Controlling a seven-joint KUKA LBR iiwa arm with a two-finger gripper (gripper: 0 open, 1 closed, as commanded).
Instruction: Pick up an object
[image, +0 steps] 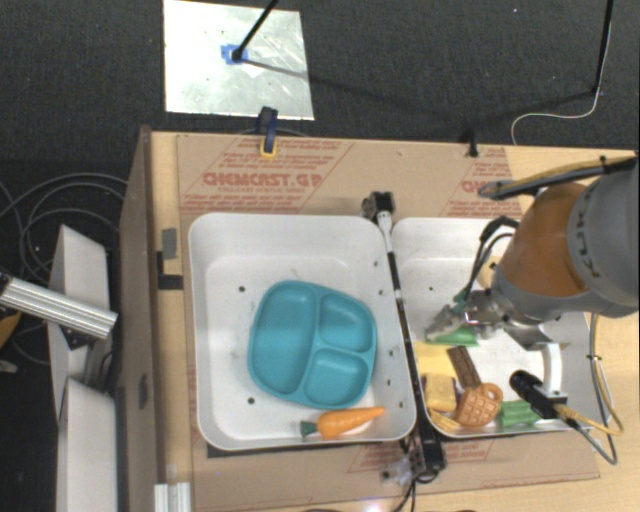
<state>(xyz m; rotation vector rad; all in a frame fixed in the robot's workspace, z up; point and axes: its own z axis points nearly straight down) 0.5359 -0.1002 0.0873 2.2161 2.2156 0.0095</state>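
While reaching in from the right on the camera view, hanging the claw (447, 322) low over the right bin (432, 262), close to the divider between the two bins on the bench (300, 180). Failing to tell open from closed at this slant, and seeing nothing gripped in it.

Spotting a brown bar (463, 362) just below the claw, lying slantwise toward the near wall and touching a waffle piece (477, 404) at the lower end. Noting something yellow (437, 390) crowding in on the left of those and something green (515, 416) on the right, all packed into the near end of that bin. Glancing across to the left bin (225, 300): finding a teal divided plate (312, 342) and a toy carrot (345, 422) by the near wall, both well apart from the claw.

Judging the brown bar the likeliest target, being nearest. Reading it as toy food, so probably light, stiff and smooth, and likely squirting out if pinched at a tip. Favouring a hold across the narrow width, around the upper half, clear of the waffle piece. Expecting trouble from the crowding: risking a nudge into the neighbours or closing on two things at once.
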